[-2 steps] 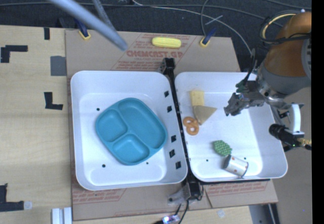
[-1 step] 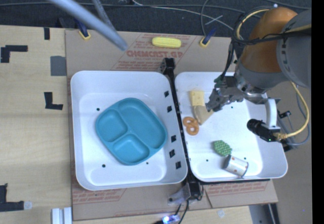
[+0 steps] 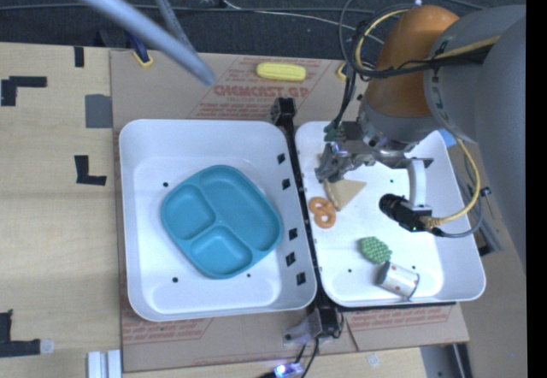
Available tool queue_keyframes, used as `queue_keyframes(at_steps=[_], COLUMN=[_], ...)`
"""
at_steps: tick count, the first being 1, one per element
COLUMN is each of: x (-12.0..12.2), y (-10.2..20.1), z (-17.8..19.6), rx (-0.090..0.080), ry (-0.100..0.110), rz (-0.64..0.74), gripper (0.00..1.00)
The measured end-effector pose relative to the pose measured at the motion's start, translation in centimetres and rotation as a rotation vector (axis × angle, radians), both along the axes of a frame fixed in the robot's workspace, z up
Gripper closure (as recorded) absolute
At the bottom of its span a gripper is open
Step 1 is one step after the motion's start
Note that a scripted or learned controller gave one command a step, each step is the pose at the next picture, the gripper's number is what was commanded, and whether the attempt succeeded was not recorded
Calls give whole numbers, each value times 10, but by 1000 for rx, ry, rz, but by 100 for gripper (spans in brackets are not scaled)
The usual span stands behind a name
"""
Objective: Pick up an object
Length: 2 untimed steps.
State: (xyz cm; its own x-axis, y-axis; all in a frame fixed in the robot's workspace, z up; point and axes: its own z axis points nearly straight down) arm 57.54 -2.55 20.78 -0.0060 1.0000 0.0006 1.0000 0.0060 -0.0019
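Lowest in frame, a small metal can (image 3: 397, 279) lies on its side near the 5 o'clock corner of the right bin (image 3: 461, 282), a green knobbly piece (image 3: 374, 249) just beside it toward 11 o'clock. Further up sit a pretzel (image 3: 322, 212) and, touching or nearly so, a tan wedge (image 3: 346, 191): the likeliest pick, judging by the arm's aim. All four look scattered loosely, as if dropped for random grasps. Hand (image 3: 332, 164) hangs right at the wedge's 11 o'clock edge; whether released, clenched or grasping, cannot tell, the wrist hides it. Left bin (image 3: 137, 197) carries a blue divided tray (image 3: 220, 221). A yellow corn-like toy (image 3: 280, 72) lies on the surface at 12 o'clock.
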Motion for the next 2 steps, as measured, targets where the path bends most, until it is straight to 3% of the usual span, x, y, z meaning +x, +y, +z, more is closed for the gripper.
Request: queue_keyframes(at_steps=[2], x=[19], y=[86], z=[7], rx=[0], ry=[-1], rz=[-1], gripper=[100])
